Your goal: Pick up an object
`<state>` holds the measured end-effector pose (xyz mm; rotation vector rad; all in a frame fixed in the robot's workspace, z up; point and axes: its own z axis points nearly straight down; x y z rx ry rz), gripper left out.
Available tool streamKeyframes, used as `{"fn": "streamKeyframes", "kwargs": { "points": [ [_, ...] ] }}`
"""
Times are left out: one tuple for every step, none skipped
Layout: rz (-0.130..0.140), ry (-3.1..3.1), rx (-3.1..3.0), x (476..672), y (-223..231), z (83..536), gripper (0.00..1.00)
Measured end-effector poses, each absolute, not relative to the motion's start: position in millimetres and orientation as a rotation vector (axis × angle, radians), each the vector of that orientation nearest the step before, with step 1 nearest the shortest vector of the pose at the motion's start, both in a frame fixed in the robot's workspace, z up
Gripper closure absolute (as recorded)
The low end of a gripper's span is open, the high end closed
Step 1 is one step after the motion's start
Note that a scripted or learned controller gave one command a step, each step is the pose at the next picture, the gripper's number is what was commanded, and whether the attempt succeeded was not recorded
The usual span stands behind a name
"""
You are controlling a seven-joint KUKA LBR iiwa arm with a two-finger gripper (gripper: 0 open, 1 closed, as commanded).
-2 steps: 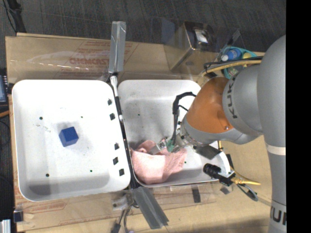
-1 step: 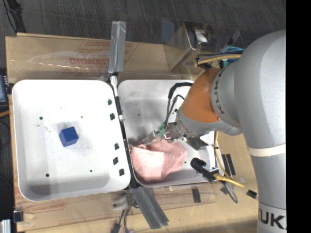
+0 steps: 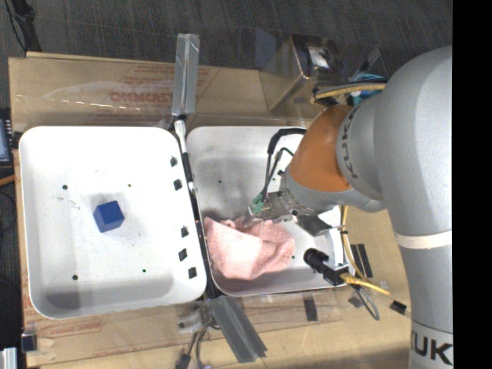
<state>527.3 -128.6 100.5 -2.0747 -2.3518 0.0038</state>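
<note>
A pink cloth (image 3: 247,249) lies crumpled in the near part of the right bin (image 3: 231,160). My gripper (image 3: 267,213) is low in that bin, right at the cloth's far edge and seemingly touching it. The wrist covers the fingertips. A small blue cube (image 3: 109,215) rests alone in the left bin (image 3: 46,152), well away from the gripper.
The arm's grey and orange body (image 3: 346,160) covers the right side of the right bin. A raised divider with black clips (image 3: 184,214) separates the two bins. Cardboard (image 3: 100,91) lies behind the bins.
</note>
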Motion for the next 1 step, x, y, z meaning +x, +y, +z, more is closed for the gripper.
{"fn": "streamKeyframes", "kwargs": {
  "points": [
    [0.004,-2.352,-2.074,527.3,-128.6,100.5,0.00]
  ]
}}
